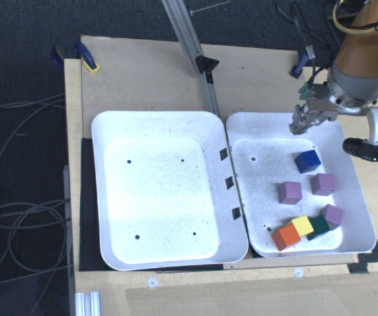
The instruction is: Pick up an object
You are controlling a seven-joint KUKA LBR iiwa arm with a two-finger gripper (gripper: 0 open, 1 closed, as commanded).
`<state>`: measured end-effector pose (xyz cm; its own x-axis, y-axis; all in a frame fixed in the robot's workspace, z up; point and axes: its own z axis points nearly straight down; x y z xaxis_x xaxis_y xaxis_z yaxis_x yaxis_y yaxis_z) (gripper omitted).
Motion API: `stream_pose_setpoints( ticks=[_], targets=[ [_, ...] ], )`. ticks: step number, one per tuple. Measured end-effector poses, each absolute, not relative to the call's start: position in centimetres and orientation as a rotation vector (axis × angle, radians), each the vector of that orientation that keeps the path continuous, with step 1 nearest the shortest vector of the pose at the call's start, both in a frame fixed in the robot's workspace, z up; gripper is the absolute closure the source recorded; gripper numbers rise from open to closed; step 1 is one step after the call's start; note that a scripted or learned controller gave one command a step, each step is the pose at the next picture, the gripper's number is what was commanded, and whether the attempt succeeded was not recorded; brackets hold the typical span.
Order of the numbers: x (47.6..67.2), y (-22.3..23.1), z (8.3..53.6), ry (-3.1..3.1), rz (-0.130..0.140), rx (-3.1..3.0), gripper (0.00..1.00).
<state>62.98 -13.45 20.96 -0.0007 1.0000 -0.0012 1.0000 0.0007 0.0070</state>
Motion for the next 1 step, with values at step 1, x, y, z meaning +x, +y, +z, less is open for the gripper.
stream_pose_setpoints(
  ticks=[1],
  targets=[
    [63.05,-13.43,20.75,2.221,0.002,2.219,1.00]
  ],
)
